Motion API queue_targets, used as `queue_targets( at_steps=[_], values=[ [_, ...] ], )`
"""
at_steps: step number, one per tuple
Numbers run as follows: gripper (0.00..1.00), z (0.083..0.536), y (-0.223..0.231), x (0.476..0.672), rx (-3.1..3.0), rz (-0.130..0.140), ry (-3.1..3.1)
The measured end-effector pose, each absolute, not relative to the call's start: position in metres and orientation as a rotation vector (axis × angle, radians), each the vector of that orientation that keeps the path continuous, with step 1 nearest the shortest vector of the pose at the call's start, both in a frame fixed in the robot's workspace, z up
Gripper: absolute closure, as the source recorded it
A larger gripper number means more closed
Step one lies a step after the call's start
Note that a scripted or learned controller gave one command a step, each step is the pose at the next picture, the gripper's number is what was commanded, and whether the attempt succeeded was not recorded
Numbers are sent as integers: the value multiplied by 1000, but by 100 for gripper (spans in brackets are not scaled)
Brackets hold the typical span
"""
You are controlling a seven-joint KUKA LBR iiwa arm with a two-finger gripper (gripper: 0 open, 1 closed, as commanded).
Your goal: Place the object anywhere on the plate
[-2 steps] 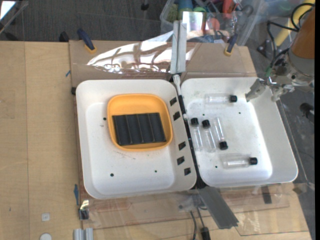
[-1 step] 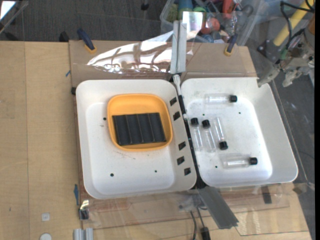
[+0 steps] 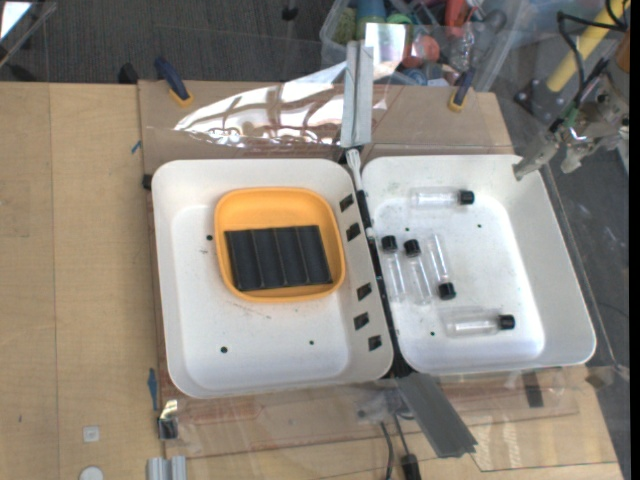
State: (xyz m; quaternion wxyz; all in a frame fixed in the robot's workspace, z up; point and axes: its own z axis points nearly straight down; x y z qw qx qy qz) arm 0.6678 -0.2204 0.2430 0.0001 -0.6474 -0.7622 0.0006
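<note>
On the wooden bench [image 3: 70, 268], the gripper [image 3: 565, 148] hangs at two o'clock past the right bin [image 3: 560, 298], its grip unreadable; five vials [image 3: 432, 198], one plate [image 3: 280, 203], one black block [image 3: 278, 258].

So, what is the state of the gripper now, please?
Gripper: at the right bin's far right corner; whether it holds anything cannot be told.

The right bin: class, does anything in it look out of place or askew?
Nothing looks spilled or broken. In the right bin, five clear vials with black caps lie on their sides at mixed angles: one near the top, three bunched at the left, one lower down. That scatter is the only untidiness.
</note>
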Motion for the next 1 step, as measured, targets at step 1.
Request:
queue_targets(
  at_steps=[1],
  values=[
    [0, 246, -220, 668, -1964, 1, -2454]
  ],
)
